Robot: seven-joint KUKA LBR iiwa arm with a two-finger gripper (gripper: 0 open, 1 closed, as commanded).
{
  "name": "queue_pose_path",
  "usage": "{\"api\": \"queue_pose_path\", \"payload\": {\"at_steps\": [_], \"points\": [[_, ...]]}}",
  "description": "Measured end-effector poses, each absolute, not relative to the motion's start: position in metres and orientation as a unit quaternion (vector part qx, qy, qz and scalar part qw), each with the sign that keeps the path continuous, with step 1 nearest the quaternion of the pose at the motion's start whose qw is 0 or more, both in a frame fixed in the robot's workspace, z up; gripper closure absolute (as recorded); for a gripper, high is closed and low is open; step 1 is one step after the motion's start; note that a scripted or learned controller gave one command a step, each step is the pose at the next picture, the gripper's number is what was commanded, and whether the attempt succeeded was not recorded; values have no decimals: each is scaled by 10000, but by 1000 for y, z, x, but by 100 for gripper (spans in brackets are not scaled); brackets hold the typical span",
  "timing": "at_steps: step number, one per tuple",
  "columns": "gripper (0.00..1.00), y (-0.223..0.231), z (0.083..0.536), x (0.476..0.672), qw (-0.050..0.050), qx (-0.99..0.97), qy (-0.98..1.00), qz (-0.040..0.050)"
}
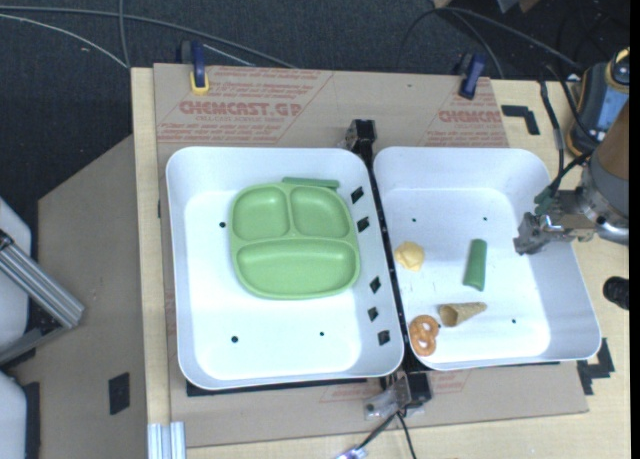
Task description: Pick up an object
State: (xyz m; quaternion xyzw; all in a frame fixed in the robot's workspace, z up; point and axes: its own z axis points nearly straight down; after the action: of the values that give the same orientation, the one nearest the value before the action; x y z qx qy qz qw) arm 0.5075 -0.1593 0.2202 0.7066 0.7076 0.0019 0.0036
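Gripper [530, 237], finger state indeterminate, at right rim of right white plastic bin [560, 342]; green cylindrical stick [475, 264] just left, long axis near-vertical in frame.

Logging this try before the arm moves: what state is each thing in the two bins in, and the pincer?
Green divided plate: flat, right way up, in left bin.
Yellow piece: lying loose in right bin.
Green stick: lying flat, untouched.
Cone: on its side.
Pretzel: flat, beside the cone.
Pincer: over the right bin's right edge, holding nothing visible.
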Motion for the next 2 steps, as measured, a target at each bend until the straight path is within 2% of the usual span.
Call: {"api": "queue_pose_path", "payload": {"at_steps": [1,2], "points": [[100,-160,274,509,33,7066,7076,18],[100,-109,278,524,4,7048,7094,15]]}}
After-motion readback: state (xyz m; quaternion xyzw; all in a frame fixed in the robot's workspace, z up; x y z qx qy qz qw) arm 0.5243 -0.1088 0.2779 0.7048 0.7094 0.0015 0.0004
